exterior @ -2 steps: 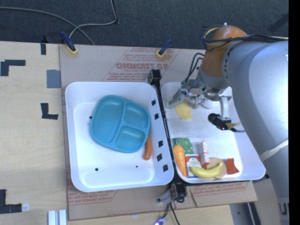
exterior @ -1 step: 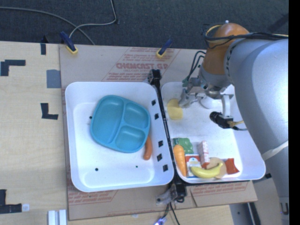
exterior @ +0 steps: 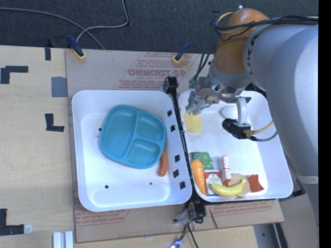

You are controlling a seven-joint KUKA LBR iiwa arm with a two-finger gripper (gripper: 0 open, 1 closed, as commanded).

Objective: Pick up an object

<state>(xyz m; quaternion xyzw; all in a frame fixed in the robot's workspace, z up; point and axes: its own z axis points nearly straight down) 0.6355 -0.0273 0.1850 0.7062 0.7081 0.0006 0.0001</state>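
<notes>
Camera view: claw [exterior: 197, 105] over yellow cup [exterior: 192, 123].

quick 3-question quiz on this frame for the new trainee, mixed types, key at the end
1. True or false: the blue divided plate lies in the right bin.
2. Which item lies beside the plate's lower right edge in the left bin? A) banana B) small orange carrot C) yellow cup
3. Fill in: the hand hangs just above the pale yellow ____ in the right bin.

Key
1. False; the plate is in the left bin.
2. B, the small orange carrot. The banana sits in the right bin's near corner, next to a bigger carrot.
3. cup
</notes>
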